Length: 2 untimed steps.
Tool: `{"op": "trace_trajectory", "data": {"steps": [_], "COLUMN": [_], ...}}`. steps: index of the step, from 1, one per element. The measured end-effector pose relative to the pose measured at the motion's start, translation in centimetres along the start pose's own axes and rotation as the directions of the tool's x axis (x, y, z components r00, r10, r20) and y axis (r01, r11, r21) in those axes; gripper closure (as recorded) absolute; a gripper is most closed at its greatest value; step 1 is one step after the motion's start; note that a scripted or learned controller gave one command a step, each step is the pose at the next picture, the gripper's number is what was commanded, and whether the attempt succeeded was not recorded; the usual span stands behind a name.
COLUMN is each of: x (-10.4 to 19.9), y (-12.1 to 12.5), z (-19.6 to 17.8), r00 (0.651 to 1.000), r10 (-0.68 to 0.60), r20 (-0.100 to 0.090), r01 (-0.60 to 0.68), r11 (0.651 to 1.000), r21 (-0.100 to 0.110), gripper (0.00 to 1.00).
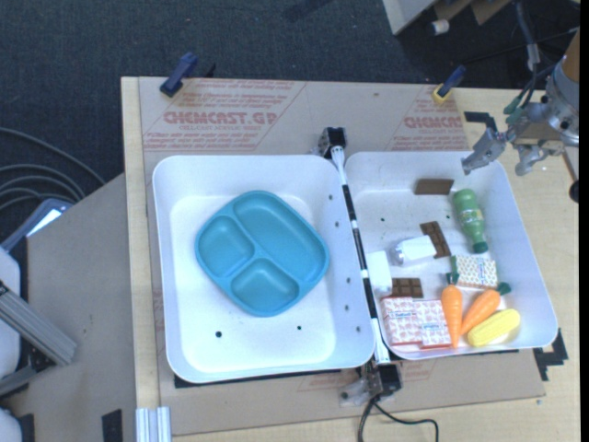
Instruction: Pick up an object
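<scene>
My gripper (504, 155) hangs over the far right corner of the right bin (532, 274), its two grey fingers (479, 154) spread apart and open with nothing between them. Below it in that bin lie a brown block (433, 188), a green bottle (467, 217), a dark chocolate bar (435, 238) and a white packet (412, 250). Nearer the front are a patterned box (476, 270), a brown square (406, 288), two orange carrots (452, 309), a yellow piece (494, 328) and a pink cracker box (417, 322).
A blue divided plate (262, 251) lies in the left bin (175, 247). A hinge strip (354, 238) separates the bins. Blue clamps (178, 75) hold the board at the back. Cables lie on the floor at the left.
</scene>
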<state>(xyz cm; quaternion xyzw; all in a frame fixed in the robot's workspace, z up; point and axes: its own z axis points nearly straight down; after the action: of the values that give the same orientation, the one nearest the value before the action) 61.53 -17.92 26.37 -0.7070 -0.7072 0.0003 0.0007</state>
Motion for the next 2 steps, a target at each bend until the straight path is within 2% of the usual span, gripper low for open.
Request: {"op": "trace_trajectory", "data": {"steps": [1, 2], "x": [-1.7, -1.7], "y": [-0.9, -0.8], "z": [17.2, 16.2], "r00": [1.000, 1.000], "r10": [0.001, 0.001], "r20": [0.001, 0.001], "r01": [-0.001, -0.001], "r11": [1.000, 1.000], "r21": [-0.001, -0.003], "gripper": [0.00, 1.00]}}
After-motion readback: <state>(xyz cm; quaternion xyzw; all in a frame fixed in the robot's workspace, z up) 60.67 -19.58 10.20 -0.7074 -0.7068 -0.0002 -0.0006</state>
